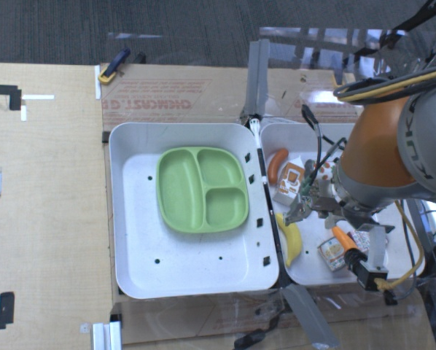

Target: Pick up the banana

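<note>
One banana (292,240), soft and curved, lies by the bin wall; pinch mid-body gently. Gripper (303,208) state: can't tell.

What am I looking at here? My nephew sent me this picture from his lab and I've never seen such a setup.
You are looking down, at a slant, from a camera fixed above a bench. The big grey and orange thing on the right is a robot arm, reaching in over two shallow white bins. Its grasping part, the end effector, hangs low over the right bin, near a yellow banana that lies against that bin's left wall. The banana is what it is meant to pick up, and it is still lying in the bin. Around it are a few small toy foods and packets, including a reddish sausage-like piece. The left bin holds a green divided plate.
</note>
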{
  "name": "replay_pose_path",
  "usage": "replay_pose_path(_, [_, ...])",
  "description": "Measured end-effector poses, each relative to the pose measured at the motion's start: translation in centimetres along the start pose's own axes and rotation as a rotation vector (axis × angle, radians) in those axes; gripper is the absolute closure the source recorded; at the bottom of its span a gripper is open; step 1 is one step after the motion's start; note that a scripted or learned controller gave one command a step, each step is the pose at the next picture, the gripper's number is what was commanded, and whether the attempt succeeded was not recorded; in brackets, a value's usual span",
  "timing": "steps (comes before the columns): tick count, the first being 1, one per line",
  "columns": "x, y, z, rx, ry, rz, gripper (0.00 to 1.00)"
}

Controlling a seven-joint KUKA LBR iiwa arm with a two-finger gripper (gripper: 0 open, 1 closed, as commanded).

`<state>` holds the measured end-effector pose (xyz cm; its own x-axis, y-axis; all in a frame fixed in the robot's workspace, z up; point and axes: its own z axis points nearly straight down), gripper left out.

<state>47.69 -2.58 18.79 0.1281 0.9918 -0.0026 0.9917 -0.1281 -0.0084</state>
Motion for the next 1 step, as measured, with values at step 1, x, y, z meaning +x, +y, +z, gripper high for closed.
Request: replay_pose_path(1, [0.0, 0.0, 0.0, 0.0, 0.0, 0.0, 0.0])
